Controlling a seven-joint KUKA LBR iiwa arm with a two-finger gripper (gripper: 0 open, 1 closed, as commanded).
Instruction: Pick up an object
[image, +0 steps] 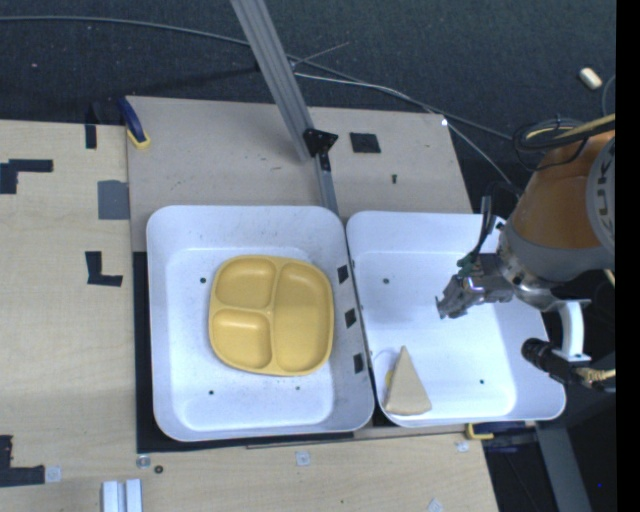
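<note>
I see the wooden bench (250, 150) carrying two white bins. The left bin (175, 330) and right bin (440, 250) touch.

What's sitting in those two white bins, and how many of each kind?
Yellow divided plate: 1, in the left bin
Tan wedge: 1, in the right bin
Total: 2

The gripper hangs over the right bin, apart from the wedge.
</note>
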